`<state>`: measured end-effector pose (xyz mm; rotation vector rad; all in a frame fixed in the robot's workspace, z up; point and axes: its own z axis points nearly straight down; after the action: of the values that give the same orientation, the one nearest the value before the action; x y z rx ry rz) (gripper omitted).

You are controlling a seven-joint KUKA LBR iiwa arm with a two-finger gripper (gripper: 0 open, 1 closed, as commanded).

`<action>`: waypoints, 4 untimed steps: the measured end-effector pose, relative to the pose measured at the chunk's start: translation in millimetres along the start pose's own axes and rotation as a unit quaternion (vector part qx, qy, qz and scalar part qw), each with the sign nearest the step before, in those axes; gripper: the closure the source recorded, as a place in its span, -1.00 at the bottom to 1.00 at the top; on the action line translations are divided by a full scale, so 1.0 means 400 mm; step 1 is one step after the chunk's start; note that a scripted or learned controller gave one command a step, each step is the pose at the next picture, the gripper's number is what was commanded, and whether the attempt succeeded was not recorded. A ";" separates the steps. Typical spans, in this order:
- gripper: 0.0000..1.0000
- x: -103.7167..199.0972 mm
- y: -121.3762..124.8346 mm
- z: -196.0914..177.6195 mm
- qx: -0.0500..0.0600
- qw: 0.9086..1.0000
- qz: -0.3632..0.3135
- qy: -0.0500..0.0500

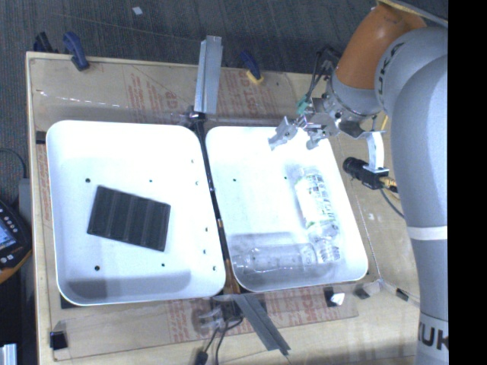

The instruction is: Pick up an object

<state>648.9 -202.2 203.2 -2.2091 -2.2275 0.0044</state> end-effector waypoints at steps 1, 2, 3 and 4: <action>-1.00 -0.010 -0.101 0.282 0.001 1.000 0.004 0.002; -1.00 -0.020 -0.007 0.070 -0.003 0.999 -0.038 -0.001; -1.00 -0.009 -0.116 0.282 0.000 1.000 0.007 0.001; -1.00 0.003 -0.199 0.010 -0.002 1.000 0.000 -0.001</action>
<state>569.4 -201.7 199.7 -2.2124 -2.2303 0.0002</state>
